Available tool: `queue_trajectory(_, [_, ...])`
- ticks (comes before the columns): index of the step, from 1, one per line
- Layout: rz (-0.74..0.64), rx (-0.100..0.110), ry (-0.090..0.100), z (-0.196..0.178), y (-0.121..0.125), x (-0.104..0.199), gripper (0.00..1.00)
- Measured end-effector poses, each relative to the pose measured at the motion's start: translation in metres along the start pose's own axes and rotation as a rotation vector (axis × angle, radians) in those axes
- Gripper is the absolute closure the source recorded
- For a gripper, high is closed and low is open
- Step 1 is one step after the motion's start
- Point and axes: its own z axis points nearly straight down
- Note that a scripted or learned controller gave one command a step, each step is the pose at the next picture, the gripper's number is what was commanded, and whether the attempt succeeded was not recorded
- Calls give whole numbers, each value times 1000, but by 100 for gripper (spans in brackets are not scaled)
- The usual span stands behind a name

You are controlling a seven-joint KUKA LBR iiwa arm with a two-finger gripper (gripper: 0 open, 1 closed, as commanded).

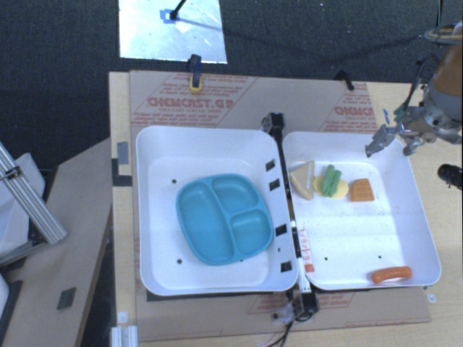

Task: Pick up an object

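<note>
Two white bins sit side by side. Left bin (155, 266) holds a blue divided plate (223, 217). Right bin (412, 230) holds a pale wedge (303, 179), green piece (332, 181), orange block (361, 190) and, near its front edge, a sausage (391, 274). Gripper (395, 142) hovers over the far right corner, jaws spread, gripping nothing.

Two white bins (210, 139) (405, 230). One blue divided plate (224, 219). Four food items: one pale wedge (304, 181), one green piece (331, 181), one orange block (361, 190), one sausage (391, 274).
</note>
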Motion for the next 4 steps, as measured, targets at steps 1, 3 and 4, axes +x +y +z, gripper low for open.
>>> queue_trajectory(1, [-3,-12,-3,-9,3,1,0])
queue_trajectory(3, [-1,-10,-2,112,-7,2,0])
queue_trajectory(4, [-4,-13,-3,125,-6,2,0])
